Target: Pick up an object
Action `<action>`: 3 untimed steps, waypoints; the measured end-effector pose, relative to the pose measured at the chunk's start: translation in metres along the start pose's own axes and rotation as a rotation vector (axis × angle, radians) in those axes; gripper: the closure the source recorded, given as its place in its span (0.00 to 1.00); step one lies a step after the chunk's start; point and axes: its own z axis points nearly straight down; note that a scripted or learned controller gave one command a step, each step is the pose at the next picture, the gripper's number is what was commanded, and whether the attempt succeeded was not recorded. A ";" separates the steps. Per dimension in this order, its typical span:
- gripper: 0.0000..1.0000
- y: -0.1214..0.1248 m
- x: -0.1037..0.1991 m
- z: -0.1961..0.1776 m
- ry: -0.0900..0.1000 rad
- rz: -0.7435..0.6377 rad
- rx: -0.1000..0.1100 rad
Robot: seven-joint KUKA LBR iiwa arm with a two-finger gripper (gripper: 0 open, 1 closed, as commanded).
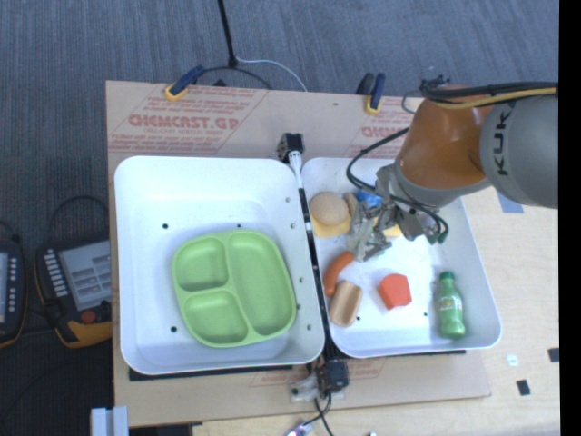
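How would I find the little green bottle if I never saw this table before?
Look at the two white bins side by side and pick the right bin, the one the robot arm reaches into. Go to its corner nearest you on the right: the green bottle lies there by the wall. It is the only green thing in that bin; the red block beside it is squat.
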 end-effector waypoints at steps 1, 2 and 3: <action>0.00 0.000 0.000 0.000 0.001 0.000 -0.001; 0.00 0.005 0.005 0.011 0.006 -0.081 0.000; 1.00 0.005 0.003 0.000 -0.001 -0.079 0.001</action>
